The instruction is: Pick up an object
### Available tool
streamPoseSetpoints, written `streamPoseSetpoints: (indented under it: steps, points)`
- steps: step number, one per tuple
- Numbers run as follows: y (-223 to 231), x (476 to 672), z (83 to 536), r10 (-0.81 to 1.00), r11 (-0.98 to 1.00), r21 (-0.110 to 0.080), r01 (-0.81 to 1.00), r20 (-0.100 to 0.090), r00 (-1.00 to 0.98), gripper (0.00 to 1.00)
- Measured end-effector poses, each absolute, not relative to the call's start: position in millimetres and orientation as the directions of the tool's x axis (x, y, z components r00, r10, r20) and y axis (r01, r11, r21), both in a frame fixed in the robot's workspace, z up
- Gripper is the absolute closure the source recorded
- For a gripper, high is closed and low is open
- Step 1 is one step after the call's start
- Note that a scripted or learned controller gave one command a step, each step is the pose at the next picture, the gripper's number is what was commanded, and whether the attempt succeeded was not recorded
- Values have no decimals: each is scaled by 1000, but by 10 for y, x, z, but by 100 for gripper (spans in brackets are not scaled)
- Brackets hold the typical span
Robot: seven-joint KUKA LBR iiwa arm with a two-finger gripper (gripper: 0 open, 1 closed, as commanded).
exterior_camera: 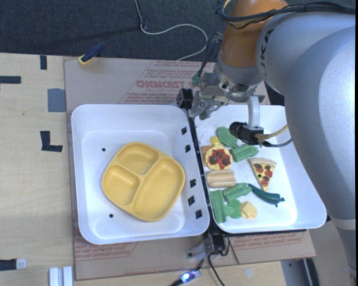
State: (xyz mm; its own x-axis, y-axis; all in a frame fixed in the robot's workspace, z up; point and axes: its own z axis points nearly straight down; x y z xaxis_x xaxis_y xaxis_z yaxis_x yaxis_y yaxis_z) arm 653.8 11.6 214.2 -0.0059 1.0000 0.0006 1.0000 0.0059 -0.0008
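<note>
The grey arm (pixel 310 70) with its orange band (pixel 247 25) swallows the upper right of the scene and hangs over the far edge of the right bin (pixel 298 204), hiding that bin's back corner and part of its right side. The gripper (pixel 204 107) sits at the top of the divide between the two bins, but its tip is a dark tangle of metal and cable against the rim, so whether it is open or shut, or has hold of anything, cannot be told. Just below and to the right of the gripper, the toy food lies packed in the left half of the right bin: a green piece (pixel 228 136) partly masked by a black fitting (pixel 246 132) on the arm, a small round pizza (pixel 218 157), a tan hot-dog bun (pixel 221 179), a pizza slice (pixel 263 171), a dark green pepper-like strip (pixel 267 196), more green pieces (pixel 231 198) and a yellow lump (pixel 248 210), several touching one another. The right part of that bin's floor is bare white. Below and to the left of the gripper, in the left bin (pixel 86 159), lies a glossy yellow plastic plate (pixel 144 181) with three compartments, well apart from the walls, with open smooth floor all around it.
</note>
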Motion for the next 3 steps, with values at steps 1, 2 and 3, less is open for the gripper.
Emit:
streamPoseSetpoints:
  steps: [1, 2, 3]
  points:
    - [168, 6702, 2253, 1000, 2, 1, 1000, 0, -2, 100]
    - [158, 6581, 2133, 1000, 0, -3, 1000, -2, 0, 100]
    - [104, 6597, 2335, 1000, 2, 0, 1000, 0, -2, 100]
